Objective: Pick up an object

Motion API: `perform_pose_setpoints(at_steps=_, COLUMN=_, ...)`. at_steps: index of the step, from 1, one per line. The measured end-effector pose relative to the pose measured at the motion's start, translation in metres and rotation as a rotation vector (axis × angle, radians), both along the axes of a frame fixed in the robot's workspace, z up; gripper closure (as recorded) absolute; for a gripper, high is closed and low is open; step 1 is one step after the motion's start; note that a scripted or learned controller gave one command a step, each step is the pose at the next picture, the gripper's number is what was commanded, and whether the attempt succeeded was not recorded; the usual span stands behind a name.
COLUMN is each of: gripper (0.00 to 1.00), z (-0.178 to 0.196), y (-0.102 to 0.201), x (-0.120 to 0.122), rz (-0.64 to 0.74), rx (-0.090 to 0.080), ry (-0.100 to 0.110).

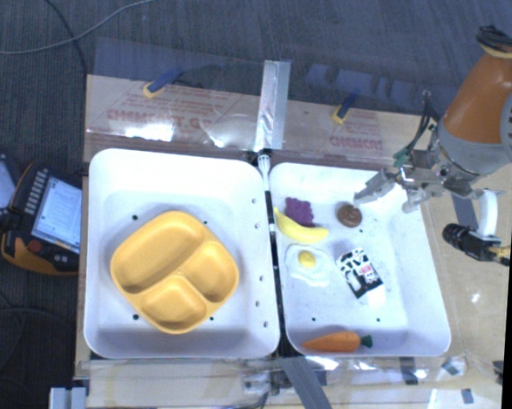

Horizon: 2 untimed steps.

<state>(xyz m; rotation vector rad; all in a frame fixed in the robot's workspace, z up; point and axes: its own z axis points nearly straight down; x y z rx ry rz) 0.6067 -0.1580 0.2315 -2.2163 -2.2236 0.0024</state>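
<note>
A: Where is the gripper (pixel 390 193)?

B: Over the far right corner of the right bin (pixel 425 281), hanging from the grey arm (pixel 483 101) with its orange band. Its two fingers are spread apart, with nothing between them. The nearer fingertip hangs just above and to the right of the brown round cookie (pixel 350 215).

A: Take that cookie as the mark. What lies about it?

B: Left of it sits a bunch of purple grapes (pixel 300 211), and touching the grapes on the near side is a banana (pixel 300 230). Nearer the camera than the cookie are a fried egg (pixel 308 263) and, beside the egg, a small black-and-white carton (pixel 359 272) tilted on the floor of the bin. Well nearer still, against the near wall, lies a carrot (pixel 334 341).

A: Open room?

B: The bin floor right of the cookie and along the right wall is bare. Far to the cookie's left, the left bin (pixel 105 232) bears a yellow divided plate (pixel 175 270), with white floor showing all round it.

A: Anything hard to make out?

B: The arm is cut off at the upper right edge. The carton has a red patch, but its print is too small to read. Red lettering on the board (pixel 158 109) behind the bins is blurred and unreadable. A handheld pendant (pixel 40 223) lies on the carpet past the left bin, partly cut off.
</note>
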Motion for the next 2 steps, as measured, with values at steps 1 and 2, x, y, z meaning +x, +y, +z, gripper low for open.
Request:
perform_pose_setpoints(at_steps=1, gripper=0.0, z=-0.136, y=-0.016, x=-0.057, rz=0.032, rx=0.001, ry=-0.003)
perform_pose_setpoints(at_steps=2, gripper=0.0, z=-0.14, y=-0.025, x=-0.042, rz=0.074, rx=-0.002, ry=-0.017)
